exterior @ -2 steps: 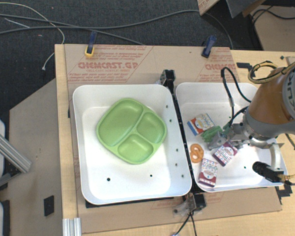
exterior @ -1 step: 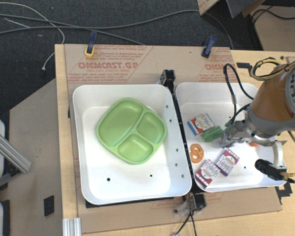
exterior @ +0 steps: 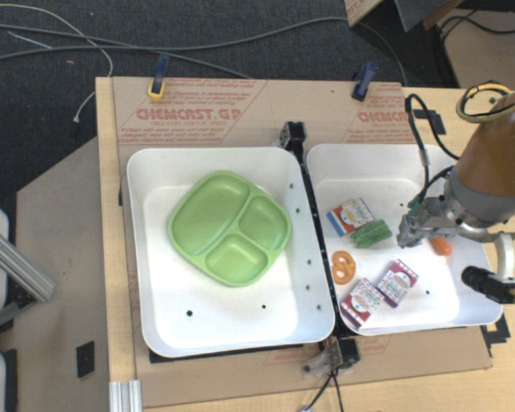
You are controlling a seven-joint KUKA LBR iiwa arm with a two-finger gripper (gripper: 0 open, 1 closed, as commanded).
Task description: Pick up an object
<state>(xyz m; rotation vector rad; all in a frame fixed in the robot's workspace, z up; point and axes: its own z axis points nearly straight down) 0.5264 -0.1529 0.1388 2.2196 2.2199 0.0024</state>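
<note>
Two small pink packets lie closest to the viewer, near the front edge of the right bin (exterior: pixel 386 163): the first pink packet (exterior: pixel 362 299) is at the front left corner, and the second pink packet (exterior: pixel 396 282) lies just beside it, toward the middle. Behind them, close to the left wall of this bin, there is an orange pretzel-shaped ring (exterior: pixel 343 266). Further back lies a green block (exterior: pixel 372 233), and touching its rear side is a small carton (exterior: pixel 350 215) with red, white and blue print.

At the right side of the same bin the gripper (exterior: pixel 415 227) is low over the floor, just to the right of the green block — I cannot tell from this angle if its fingers are apart or together, and nothing is visible between them. A small orange object (exterior: pixel 442 246) lies on the bin floor just beside the gripper, on its right. The arm (exterior: pixel 489 166) rises above it at the right edge, with its orange band.

The left bin (exterior: pixel 154 316) carries a green divided plate (exterior: pixel 230 227) with three compartments, lying flat near the middle and turned at an angle to the bin walls.

Both bins stand on a cardboard sheet (exterior: pixel 215 106) with red print, held at the far edge by two clamps.
</note>
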